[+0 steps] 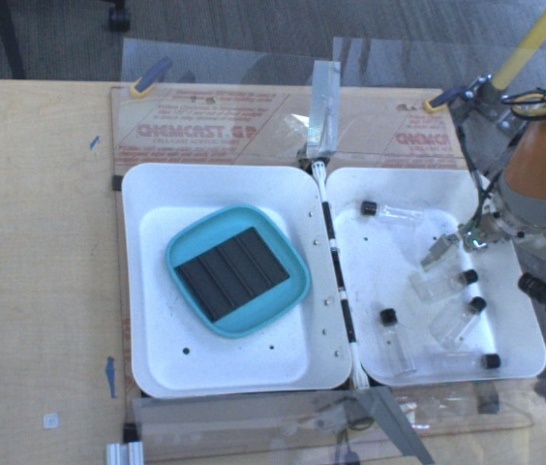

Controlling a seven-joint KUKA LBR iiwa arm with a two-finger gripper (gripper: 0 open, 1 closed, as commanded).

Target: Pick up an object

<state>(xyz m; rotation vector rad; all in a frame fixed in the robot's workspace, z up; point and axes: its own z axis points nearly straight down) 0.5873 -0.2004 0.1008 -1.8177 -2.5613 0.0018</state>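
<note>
Several clear vials with black caps lie scattered in the right bin (375, 260). One vial (389, 212) lies near the bin's back. Another vial (438, 285) rests at mid-bin, and a third vial (459, 322) lies just in front of it. My gripper (447, 248) hangs over the right part of this bin, just above and behind the middle vial. Nothing shows in its grasp.
The left bin (147, 260) holds a teal tray (238, 269) with a black ribbed insert. Another vial (396, 340) and a loose black cap (491, 361) lie near the right bin's front. A clear upright divider (323, 114) stands behind the bins.
</note>
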